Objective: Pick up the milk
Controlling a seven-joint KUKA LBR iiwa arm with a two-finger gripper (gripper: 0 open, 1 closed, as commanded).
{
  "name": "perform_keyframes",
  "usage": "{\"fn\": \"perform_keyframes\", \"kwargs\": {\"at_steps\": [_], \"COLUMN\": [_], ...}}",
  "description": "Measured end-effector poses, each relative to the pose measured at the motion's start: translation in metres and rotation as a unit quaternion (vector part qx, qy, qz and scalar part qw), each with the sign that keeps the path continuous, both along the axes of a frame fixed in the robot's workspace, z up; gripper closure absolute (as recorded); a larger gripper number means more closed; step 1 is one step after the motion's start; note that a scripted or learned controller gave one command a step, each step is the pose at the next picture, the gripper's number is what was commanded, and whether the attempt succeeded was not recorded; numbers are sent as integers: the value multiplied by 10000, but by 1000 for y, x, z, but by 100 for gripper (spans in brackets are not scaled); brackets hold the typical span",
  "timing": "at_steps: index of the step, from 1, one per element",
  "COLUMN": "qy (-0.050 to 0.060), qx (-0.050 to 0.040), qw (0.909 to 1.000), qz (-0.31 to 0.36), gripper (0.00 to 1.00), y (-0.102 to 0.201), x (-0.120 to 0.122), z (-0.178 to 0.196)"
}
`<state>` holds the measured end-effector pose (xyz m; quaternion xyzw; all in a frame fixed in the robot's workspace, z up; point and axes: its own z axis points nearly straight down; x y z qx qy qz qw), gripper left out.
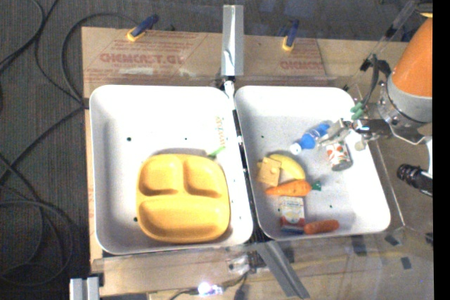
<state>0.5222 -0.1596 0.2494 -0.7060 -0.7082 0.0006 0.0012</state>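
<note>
From the fixed camera above the desk, two shallow white bins sit side by side on a cardboard-covered top. The left bin (112, 151) holds a glossy yellow compartment tray (184, 198), moulded with rounded wells. The right bin (281, 105) carries the clutter: a small blue-and-white bottle (311, 137), a yellow wedge-shaped toy (287, 166), a tan waffle-like square (268, 171), an orange carrot (288, 188), a red sausage-like piece (320, 226), and a small can (339, 154) with a printed label.

The milk (292, 209) reads as the small white carton lying flat toward the near edge of the right bin, just beyond the red piece and touching the carrot's near side. Its long axis runs roughly near-to-far.

The gripper (349, 128) hangs at the bin's right side, above the can and bottle. Whether the jaws are spread or pressed together cannot be told; nothing is visibly pinched. The carton lies to the left of and nearer than the jaws, so the coming move likely calls for travelling that way before descending.
</note>
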Motion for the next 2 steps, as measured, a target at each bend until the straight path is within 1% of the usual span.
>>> {"fn": "perform_keyframes", "kwargs": {"at_steps": [1, 2], "qy": [9, 1], "qx": [7, 3], "qw": [9999, 9990], "qz": [155, 448], "gripper": [0, 0], "y": [19, 39], "x": [-39, 15], "z": [-128, -122]}}
